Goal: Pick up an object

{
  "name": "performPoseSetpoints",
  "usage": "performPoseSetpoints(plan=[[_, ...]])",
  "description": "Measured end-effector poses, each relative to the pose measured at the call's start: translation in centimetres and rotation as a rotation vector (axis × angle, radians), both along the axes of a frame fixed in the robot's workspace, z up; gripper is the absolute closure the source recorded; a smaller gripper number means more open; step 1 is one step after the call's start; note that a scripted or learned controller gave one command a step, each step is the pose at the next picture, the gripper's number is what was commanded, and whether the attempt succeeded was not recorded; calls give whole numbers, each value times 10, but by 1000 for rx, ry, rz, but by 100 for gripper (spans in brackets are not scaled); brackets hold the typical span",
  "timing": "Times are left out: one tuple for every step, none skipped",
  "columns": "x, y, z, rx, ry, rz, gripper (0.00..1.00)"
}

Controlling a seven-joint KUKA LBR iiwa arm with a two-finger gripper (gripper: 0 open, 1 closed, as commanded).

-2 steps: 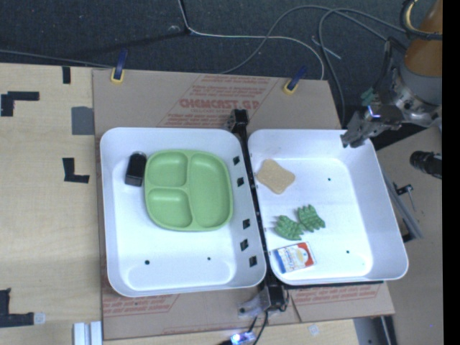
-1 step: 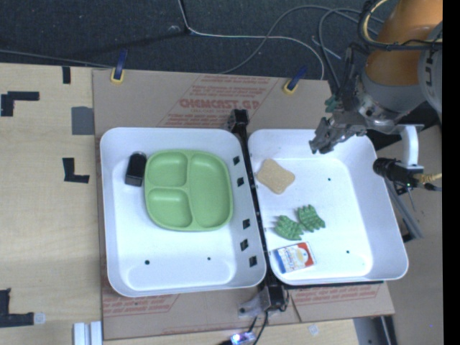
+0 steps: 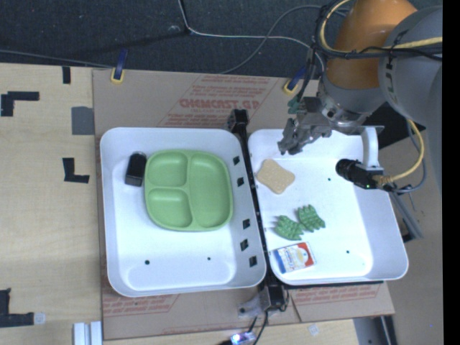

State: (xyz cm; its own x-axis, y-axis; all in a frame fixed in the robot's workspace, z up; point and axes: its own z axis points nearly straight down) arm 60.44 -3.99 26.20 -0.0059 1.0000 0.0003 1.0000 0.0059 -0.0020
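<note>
My gripper hangs over the far left corner of the right bin, fingers pointing down toward the white floor; I cannot tell from this slant whether they are spread or pressed together, and nothing shows between them. Taking that right bin as my landmark: my grey arm with its orange band comes in over the bin's far right corner. Just beyond the bin's left wall sits the left bin, the two touching along a dark seam. Inside that neighbour, a green divided plate with three compartments lies flat in the middle, and a small black block rests against the plate's left edge, on the side away from the right bin. Within the right bin itself, a tan sponge-like slab lies near the left wall, just below and slightly left of my gripper and apart from it. Further toward the near edge, two green leafy pieces lie side by side around the middle of the floor. Nearest the bin's front left corner lies a small white packet with red and blue print, flat and tilted slightly.
</note>
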Motion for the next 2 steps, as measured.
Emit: performPoseSetpoints(plan=[[2, 63, -8, 1, 1, 1, 100], [-2, 121, -10, 1, 0, 1, 100]])
